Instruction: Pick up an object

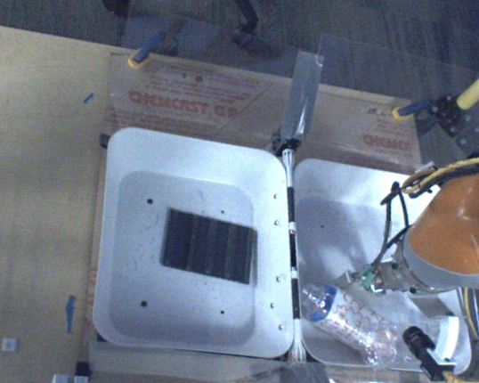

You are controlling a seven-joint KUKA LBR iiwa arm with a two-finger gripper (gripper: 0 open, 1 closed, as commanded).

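A clear plastic bottle with a blue cap and red print lies on its side near the front edge of the right bin, its cap pointing left. My gripper hangs over the right bin, just above and behind the bottle, below the orange wrist band. The arm's body hides most of the gripper. A dark ridged rectangular slab lies flat in the middle of the left bin.
A thin divider with cables runs between the two bins. Clear panels and clamps stand behind the bins. The wooden bench stretches out to the left.
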